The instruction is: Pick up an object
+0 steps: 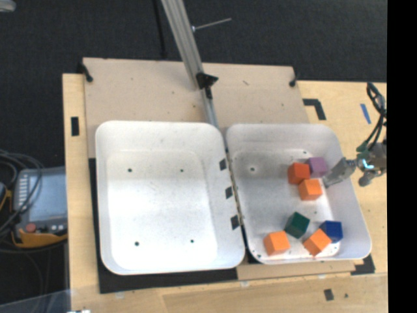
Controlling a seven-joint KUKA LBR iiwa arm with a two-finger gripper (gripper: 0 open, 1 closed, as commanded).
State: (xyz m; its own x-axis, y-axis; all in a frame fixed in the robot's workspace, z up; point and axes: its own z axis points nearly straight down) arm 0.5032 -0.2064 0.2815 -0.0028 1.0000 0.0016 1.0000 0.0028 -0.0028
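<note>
The tool (335,173) is seen at the right bin's (260,145) 3 o'clock rim, reaching in from the right; how far it is opened cannot be told, and nothing is seen held in it. Just beside its tip, at 9 o'clock, a purple cube (318,166) is found, touching an orange cube (299,172), with another orange cube (310,188) just below. Toward 6 o'clock a green cube (298,224), a blue cube (331,230) and two more orange cubes (276,242) (317,241) are clustered. Seven cubes are counted: four orange, one purple, one green, one blue. The left bin (163,132) is set alongside on the counter (75,175). A metal post (186,41) is slanted across 12 o'clock.
</note>
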